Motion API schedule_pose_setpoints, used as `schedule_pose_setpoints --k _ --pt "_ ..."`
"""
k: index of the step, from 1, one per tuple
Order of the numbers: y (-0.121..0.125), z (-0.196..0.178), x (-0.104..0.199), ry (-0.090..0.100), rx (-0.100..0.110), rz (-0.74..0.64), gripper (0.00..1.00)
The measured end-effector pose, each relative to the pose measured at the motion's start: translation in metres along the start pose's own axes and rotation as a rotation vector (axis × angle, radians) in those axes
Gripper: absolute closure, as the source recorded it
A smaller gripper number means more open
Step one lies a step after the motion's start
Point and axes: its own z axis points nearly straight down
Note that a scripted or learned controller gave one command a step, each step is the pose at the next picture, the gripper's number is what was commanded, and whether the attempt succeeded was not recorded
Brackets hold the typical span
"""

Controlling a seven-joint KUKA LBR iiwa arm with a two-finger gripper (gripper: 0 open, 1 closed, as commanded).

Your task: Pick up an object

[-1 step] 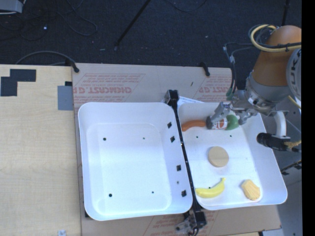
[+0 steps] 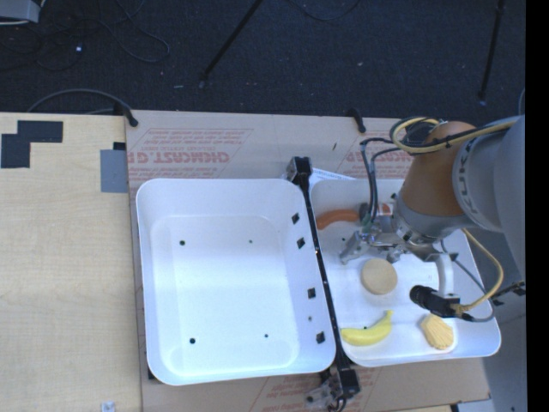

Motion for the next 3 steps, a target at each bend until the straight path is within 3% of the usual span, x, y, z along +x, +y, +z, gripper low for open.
schedule_pose_setpoints --k 1,2,3 --pt "-0.027 -0.003 0.013 0.0 -0.004 0.003 0.0" --pt "-0.025 -0.014 0.01 -0.002 -0.006 0.01 1.0" --pt "-0.026 -0.014 0.01 -0.001 -0.005 0.011 0.0"
